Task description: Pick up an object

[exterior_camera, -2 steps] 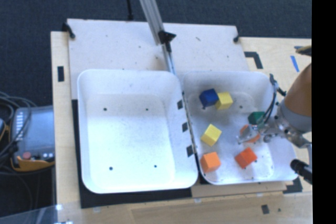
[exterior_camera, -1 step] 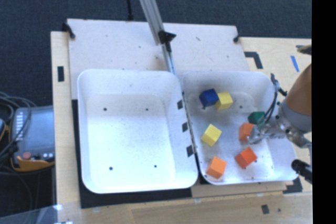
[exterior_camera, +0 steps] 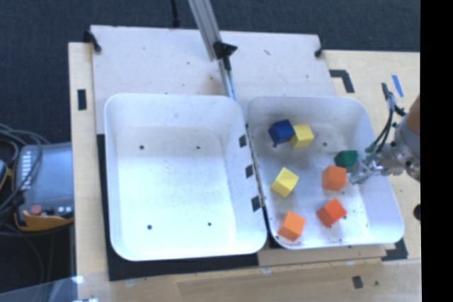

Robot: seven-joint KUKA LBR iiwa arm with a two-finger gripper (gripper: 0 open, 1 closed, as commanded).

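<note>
From my seat the gripper (exterior_camera: 362, 171) sits low over the right edge of the right bin (exterior_camera: 382, 212), at the end of the arm (exterior_camera: 407, 145) coming in from the bench's right side. I cannot tell how it is set; the tip is too small and blurred against the bin wall. The closest candidates lie just to its left: a green block (exterior_camera: 346, 158) near the right edge, slightly toward the far side, and an orange cube (exterior_camera: 334, 178) directly left of the tip, almost touching it. I judge the orange cube the likelier target, needing only a short move leftward. Further off are a second orange cube (exterior_camera: 331, 211), a third (exterior_camera: 291, 225) at the near-left corner, two yellow cubes (exterior_camera: 285, 182) (exterior_camera: 302, 136) and a blue cube (exterior_camera: 281, 131).
</note>
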